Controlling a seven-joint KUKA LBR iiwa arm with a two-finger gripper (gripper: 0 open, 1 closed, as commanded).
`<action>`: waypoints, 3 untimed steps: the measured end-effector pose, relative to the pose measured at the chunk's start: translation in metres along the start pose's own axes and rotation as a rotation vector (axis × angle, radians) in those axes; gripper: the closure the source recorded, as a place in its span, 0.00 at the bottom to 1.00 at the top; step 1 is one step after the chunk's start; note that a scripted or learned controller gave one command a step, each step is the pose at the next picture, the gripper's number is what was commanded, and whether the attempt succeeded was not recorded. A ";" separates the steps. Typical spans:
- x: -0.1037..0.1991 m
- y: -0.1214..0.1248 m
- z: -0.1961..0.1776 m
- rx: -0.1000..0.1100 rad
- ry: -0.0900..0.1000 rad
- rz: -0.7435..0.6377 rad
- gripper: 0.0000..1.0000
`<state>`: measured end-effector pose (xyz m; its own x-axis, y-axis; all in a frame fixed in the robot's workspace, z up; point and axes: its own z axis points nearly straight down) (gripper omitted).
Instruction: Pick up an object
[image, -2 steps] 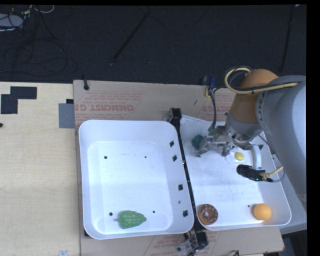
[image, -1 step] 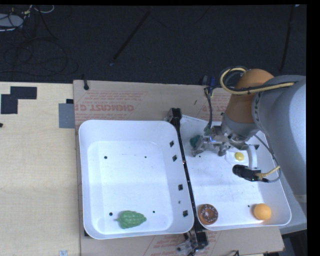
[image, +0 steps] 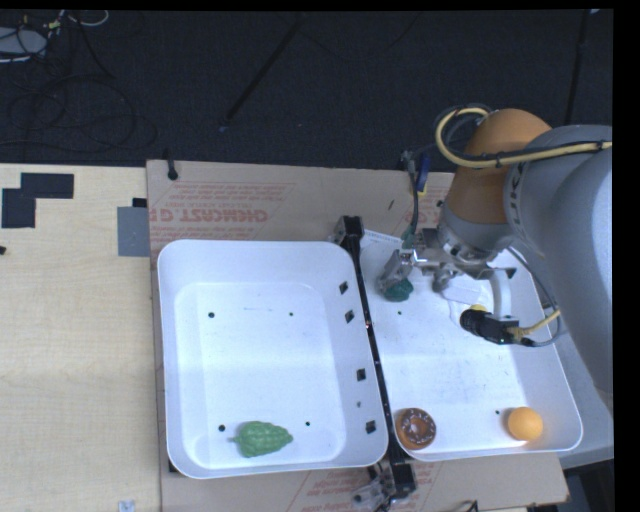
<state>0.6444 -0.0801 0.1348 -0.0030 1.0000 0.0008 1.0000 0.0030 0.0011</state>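
Robot lab: KUKA arm (image: 560, 190), bins (image: 200, 260), cables (image: 60, 20).

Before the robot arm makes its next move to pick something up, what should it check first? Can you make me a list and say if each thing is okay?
1. Is the gripper near an object? Ok: it sits right by the small dark green thing at the far left of the right bin.
2. Is that thing between the fingers? Cannot tell.
3. Is there room around it? Not ok: the thing is close to the divider between the bins.
4. Are other objects out of the way? Ok: the orange ball and the brown donut lie at the near edge, and the green lumpy toy is in the left bin.
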 end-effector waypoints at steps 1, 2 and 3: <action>0.051 -0.012 -0.056 -0.001 0.002 -0.002 0.00; 0.048 -0.012 -0.062 0.006 0.000 -0.001 1.00; 0.125 0.001 -0.130 -0.004 0.001 -0.004 1.00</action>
<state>0.6451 0.0447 0.2648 -0.0074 1.0000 0.0020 1.0000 0.0073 0.0050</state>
